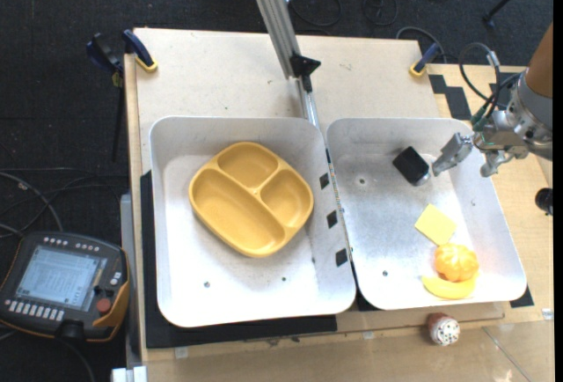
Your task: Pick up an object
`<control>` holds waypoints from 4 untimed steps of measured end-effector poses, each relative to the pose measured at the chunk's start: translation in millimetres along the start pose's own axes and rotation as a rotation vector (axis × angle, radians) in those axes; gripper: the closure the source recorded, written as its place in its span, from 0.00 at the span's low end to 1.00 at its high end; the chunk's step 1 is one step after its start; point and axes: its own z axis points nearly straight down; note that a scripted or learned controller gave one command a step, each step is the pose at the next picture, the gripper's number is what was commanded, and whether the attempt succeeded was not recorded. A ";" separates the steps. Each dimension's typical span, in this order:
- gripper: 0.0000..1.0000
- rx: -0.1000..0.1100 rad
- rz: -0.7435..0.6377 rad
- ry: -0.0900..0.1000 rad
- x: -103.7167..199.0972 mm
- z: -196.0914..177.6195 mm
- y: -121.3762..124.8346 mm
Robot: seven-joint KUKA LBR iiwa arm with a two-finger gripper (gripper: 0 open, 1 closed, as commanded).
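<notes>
Surface: I see a pale tan board (264, 77) carrying two shallow white bins side by side, with yellow-tipped clamps at its far corners.
Room: dark carpet with loose black cables beyond the board; a control pendant (62, 283) with a lit screen lies on the floor at lower left; a slanted metal pole (273, 6) rises from the board's far middle.
Left bin (176, 222): holds a yellow divided plate (252, 197), three compartments, smooth and glossy, rounded corners.
Right bin (378, 222): speckled grey wear on its floor; a small black block (410, 165) near the far side, a flat pale yellow square (435, 224), an orange fruit (456, 263) touching a banana (449, 287) at the near rim.
Gripper (471, 156): over the right bin's far right edge, just beside the black block; I read the fingers as spread, with nothing between them.
Cut off: the arm runs out of frame at right.
Hard to make out: a small speckled ball (443, 331) sits on the board just in front of the right bin; I can't tell what it is made of.
</notes>
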 end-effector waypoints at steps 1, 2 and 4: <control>0.00 0.000 0.001 0.000 0.0 -0.1 0.0; 0.00 0.006 0.002 0.001 6.6 60.9 4.5; 0.00 0.005 0.004 0.001 -1.8 167.3 -1.2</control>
